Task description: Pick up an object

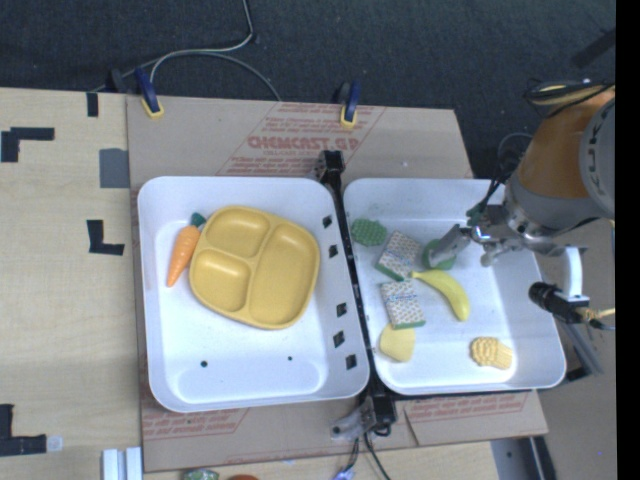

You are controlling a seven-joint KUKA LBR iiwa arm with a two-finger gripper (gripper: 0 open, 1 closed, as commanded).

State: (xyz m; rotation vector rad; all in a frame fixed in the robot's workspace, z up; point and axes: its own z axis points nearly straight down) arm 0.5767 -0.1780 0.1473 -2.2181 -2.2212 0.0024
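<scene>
Two bins (160, 298), one tray (254, 266), one carrot (181, 253), two sponges (398, 255), one banana (447, 291), one corn (491, 352).

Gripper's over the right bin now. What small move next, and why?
Probably ease the gripper straight down. It sits over the small green piece just above the banana in the right bin, and I can't see anything held yet.
</scene>
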